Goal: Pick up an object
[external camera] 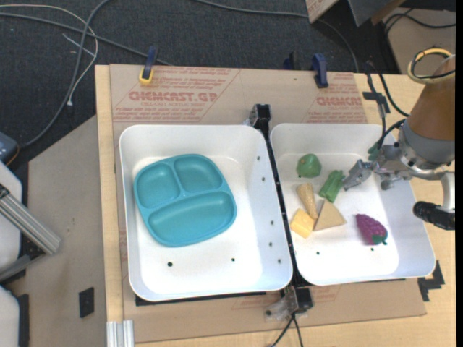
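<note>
Purple bumpy plastic grape cluster lies nearest in the right shallow white bin, right of a tan cheese wedge and yellow block. Farther back sit a green rod and green pepper. Whether the gripper, beside the rod, is open or closed cannot be told.

Cardboard-topped bench bears two white bins side by side.

right bin near corner open, food cluster leftward
</note>
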Available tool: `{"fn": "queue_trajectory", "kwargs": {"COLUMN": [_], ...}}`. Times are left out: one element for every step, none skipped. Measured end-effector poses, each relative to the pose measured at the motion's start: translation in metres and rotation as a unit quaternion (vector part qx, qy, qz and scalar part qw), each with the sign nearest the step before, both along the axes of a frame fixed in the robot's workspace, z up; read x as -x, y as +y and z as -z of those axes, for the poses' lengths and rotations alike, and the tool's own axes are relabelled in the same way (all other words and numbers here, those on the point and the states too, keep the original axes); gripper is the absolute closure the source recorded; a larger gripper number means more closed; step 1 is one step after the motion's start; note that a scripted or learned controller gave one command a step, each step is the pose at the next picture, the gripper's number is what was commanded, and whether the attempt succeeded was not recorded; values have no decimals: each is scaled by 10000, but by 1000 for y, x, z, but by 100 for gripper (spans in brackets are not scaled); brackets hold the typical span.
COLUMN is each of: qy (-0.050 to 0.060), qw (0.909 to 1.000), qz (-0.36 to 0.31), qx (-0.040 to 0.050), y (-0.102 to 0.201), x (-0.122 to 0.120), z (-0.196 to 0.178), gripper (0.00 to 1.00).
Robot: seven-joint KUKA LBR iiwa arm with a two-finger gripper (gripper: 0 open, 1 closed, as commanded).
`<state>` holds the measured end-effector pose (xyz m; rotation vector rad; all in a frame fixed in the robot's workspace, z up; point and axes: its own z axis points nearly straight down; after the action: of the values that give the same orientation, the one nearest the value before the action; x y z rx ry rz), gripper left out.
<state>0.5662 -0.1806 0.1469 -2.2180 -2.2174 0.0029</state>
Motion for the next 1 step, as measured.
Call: {"fn": "queue_trajectory", "kwargs": {"qy": [1], "qw": [10000], "qz": [-4], "qx": [0], "y": [1], "x": [-2], "z": [42], "gripper": [0]}}
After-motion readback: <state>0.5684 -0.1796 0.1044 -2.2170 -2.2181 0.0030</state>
